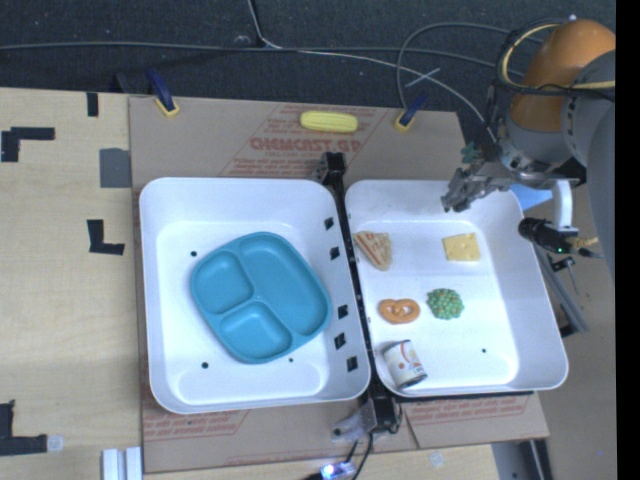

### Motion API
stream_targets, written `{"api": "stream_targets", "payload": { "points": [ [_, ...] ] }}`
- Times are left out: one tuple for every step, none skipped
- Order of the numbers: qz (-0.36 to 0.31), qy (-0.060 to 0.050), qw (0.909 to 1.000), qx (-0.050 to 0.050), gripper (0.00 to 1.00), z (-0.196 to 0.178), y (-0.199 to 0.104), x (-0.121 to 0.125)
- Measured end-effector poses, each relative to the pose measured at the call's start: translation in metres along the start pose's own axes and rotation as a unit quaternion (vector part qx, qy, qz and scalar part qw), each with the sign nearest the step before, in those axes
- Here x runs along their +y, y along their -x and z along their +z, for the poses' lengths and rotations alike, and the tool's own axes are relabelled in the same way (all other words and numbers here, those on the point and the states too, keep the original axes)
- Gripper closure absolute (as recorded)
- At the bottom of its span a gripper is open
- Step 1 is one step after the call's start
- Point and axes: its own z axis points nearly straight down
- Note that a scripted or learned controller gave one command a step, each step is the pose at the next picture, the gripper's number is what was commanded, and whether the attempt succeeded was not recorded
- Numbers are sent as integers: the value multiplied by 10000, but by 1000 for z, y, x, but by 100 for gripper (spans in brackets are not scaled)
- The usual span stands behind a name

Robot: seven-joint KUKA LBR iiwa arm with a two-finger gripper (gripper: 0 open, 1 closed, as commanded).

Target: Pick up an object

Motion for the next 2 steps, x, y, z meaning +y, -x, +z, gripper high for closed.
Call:
{"api": "stream_targets", "payload": {
  "points": [
    [1, -3, 10000, 0, 100, -53, 0, 1],
    [-22, -21, 10000, 13, 100, -64, -50, 1]
  ]
}}
